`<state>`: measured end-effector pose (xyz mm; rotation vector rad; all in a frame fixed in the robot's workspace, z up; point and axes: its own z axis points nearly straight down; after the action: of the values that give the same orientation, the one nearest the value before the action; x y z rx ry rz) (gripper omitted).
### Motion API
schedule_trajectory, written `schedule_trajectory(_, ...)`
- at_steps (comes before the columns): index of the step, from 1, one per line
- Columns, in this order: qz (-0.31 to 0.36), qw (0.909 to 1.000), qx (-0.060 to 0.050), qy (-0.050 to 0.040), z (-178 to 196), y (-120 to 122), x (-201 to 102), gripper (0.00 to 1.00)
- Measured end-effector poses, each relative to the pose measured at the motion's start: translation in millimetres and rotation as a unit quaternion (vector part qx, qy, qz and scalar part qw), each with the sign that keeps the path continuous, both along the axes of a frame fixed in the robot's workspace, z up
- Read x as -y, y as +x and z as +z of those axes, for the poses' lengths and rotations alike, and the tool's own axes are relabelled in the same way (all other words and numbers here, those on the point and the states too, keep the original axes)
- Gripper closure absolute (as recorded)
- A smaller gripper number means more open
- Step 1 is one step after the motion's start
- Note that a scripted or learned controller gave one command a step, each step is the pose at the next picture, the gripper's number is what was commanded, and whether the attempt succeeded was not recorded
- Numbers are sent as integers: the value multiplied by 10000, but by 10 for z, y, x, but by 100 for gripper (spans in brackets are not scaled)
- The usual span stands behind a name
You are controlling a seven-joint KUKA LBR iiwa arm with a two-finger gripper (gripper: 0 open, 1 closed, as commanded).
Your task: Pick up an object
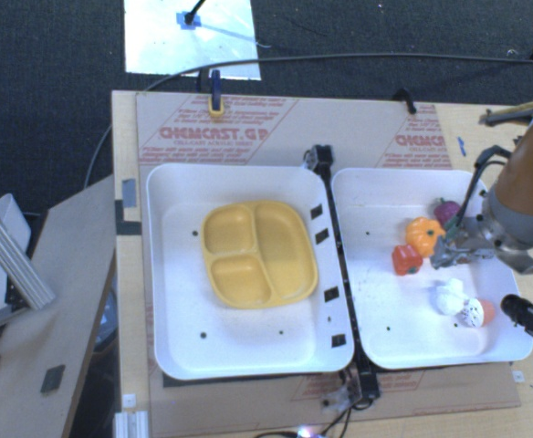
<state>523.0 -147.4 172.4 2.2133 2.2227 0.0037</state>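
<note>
Arm (529, 185) cut by right edge; purple object (446, 212) half hidden.

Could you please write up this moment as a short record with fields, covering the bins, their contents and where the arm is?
left bin: holds a yellow divided plate, lying flat
right bin: holds several small items near its right side
items: orange pumpkin-like piece; red piece touching it; purple piece behind; white pieces, with one spotted white-and-orange piece
arm: reaches in from the right over the right bin
gripper: low, beside the pumpkin-like piece and the red piece
grasp: cannot tell
</note>
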Motion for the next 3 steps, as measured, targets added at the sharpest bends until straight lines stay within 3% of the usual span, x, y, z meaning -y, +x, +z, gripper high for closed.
schedule_trajectory(1,-1,10000,5,0,380,17,4,100)
schedule_trajectory(3,32,10000,-4,17,385,684,-1043,100)
